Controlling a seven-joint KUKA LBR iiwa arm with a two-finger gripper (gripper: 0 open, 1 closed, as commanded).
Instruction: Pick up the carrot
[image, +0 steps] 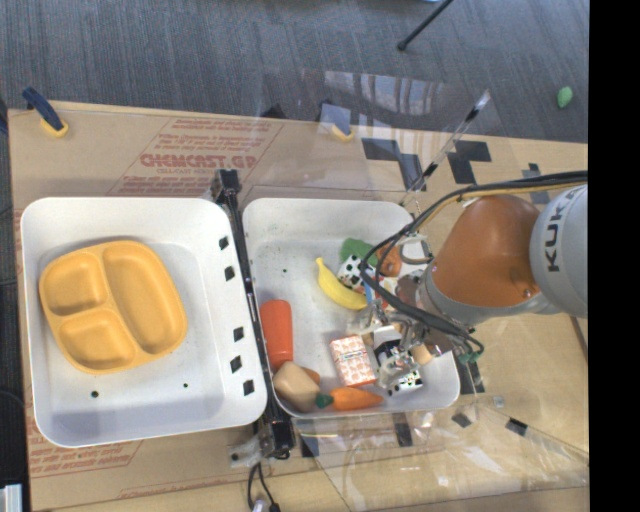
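Orange plastic carrot (353, 399) with a green top lies at the six o'clock edge of the right white bin (290, 225), touching a beige rounded toy (296, 385) at its nine o'clock. At the carrot's two o'clock hangs the hand (398, 358), just beside a pink patterned carton (351, 360); its grip cannot be told.

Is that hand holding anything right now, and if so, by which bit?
Cannot be told. The hand is low in the right bin, its tips lost among clutter. The carrot lies apart from it, near the front wall.
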